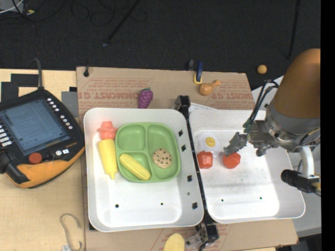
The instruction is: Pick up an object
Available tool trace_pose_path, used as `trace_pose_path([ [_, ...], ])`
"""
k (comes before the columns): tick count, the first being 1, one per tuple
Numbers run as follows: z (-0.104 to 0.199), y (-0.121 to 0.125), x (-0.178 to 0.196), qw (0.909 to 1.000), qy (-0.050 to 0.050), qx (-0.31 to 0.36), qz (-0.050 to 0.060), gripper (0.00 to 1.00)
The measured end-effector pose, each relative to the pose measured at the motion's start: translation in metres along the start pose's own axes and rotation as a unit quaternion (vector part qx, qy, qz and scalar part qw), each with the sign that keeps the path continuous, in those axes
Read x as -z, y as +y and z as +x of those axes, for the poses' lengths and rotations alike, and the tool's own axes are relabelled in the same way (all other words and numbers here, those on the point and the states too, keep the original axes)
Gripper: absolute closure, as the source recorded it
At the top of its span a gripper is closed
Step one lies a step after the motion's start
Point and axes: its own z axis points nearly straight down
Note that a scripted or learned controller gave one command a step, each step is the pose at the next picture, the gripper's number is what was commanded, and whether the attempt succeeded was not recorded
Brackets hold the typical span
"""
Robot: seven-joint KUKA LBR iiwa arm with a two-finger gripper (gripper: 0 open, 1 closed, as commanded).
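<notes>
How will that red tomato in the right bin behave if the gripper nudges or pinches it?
The tomato looks round and smooth, so it will probably roll across the flat floor of the right bin if nudged. It seems a small toy, likely light. The gripper sits right at it; an off-centre pinch might squirt it out.

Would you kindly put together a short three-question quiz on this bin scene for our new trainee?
1. True or false: the cookie lies in the green divided plate.
2. Which bin holds the red tomato: left bin or right bin?
3. Multiple choice: what lies beside the plate, against its left rim? A) yellow bottle B) purple grapes C) corn cob

Key: 1 true; 2 right bin; 3 A.
</notes>
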Motion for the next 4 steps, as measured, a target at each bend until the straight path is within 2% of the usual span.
trace_pose_path([
  [1, 0.0, 0.002, 0.006, 1.0, 0.0, 0.001, -0.006, 0.0],
  [3, -0.003, -0.001, -0.121, 1.0, 0.0, 0.001, -0.003, 0.0],
  [4, -0.001, -0.001, -0.158, 1.0, 0.0, 0.001, -0.005, 0.0],
])
